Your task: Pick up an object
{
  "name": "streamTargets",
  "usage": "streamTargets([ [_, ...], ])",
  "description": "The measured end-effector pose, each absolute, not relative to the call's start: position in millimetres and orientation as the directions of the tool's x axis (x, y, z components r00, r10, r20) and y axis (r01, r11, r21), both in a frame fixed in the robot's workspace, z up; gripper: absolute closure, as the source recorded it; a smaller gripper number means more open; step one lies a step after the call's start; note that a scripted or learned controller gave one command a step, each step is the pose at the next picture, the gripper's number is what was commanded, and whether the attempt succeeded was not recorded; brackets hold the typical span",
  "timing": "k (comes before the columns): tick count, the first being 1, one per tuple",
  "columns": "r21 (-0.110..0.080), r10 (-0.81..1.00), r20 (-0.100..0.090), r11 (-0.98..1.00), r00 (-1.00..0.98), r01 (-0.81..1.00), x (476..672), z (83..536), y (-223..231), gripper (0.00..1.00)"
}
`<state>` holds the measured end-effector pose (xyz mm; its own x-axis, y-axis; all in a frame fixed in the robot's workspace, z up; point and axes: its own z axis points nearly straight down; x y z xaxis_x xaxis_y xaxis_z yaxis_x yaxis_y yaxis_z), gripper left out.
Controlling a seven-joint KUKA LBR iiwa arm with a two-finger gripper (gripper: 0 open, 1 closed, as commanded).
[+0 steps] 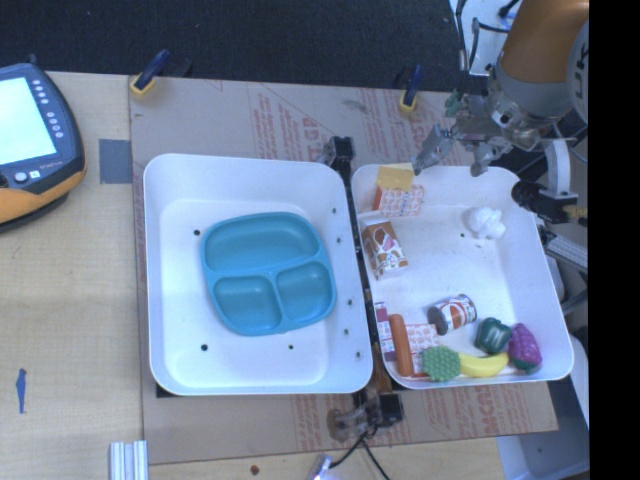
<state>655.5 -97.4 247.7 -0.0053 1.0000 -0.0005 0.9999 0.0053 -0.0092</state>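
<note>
text: none legible | cardboard underlay [300, 118]: faint red print, unreadable | cartons [385, 248]: labels blurred

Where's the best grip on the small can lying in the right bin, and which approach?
Take the can across its round body mid-length, coming straight down from above. It lies on its side, long axis roughly left-right, so the curved sides face the near and far ends of the bin. The green vegetable nearby leaves little room.

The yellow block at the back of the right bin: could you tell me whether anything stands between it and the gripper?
Nothing visible does. The gripper hovers over the right bin's back edge, just right of the yellow block; the gap is bare. The block rests against a patterned box in front.
</note>
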Motion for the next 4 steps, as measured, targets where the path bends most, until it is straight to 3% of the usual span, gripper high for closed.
streamTargets([
  [1, -0.009, 1.0, -0.001, 0.005, -0.005, 1.0, 621.0, 108.1, -120.1, 0.0],
  [2, -0.011, 1.0, 0.0, 0.006, -0.006, 1.0, 615.8, 88.2, -136.7, 0.0],
  [3, -0.019, 1.0, -0.001, 0.01, -0.01, 1.0, 615.2, 95.2, -137.5, 1.0],
  [4, -0.019, 1.0, -0.001, 0.011, -0.011, 1.0, 615.1, 95.1, -137.6, 0.0],
])
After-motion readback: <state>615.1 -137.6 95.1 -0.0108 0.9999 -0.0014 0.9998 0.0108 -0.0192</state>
